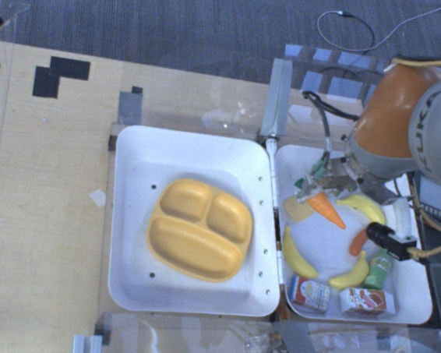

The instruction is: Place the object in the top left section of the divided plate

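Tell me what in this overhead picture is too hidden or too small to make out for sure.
- Hand: the arm's wrist overhangs it in the camera view, so its grip cannot be judged.
- Carrot: its top end meets the hand; held or merely touched, I cannot tell.
- Two small cartons in the right bin: print too small to read.
- Yellow banana: partly covered by the carrot and arm.

Wooden bench, blue-grey carpet
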### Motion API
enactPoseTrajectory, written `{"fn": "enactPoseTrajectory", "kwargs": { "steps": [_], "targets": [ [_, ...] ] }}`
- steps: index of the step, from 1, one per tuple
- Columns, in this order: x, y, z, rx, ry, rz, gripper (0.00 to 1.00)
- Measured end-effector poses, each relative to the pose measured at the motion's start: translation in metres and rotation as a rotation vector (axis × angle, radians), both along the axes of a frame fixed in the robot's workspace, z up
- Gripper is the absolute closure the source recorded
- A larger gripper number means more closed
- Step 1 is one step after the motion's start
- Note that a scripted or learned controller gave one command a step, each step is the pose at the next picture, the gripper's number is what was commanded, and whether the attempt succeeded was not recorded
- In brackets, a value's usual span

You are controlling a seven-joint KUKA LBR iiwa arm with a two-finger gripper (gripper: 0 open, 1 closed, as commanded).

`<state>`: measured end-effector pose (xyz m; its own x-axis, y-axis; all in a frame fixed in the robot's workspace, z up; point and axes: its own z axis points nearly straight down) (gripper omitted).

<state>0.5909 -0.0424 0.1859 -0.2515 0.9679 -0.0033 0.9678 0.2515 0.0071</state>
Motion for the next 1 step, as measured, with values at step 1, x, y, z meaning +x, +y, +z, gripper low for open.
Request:
{"fn": "enactPoseTrajectory", "kwargs": {
  "steps": [1],
  "targets": [
    [0.0793,0.0492,0.0003,0.0,-0.001,0.195,1.0]
  ]
}}
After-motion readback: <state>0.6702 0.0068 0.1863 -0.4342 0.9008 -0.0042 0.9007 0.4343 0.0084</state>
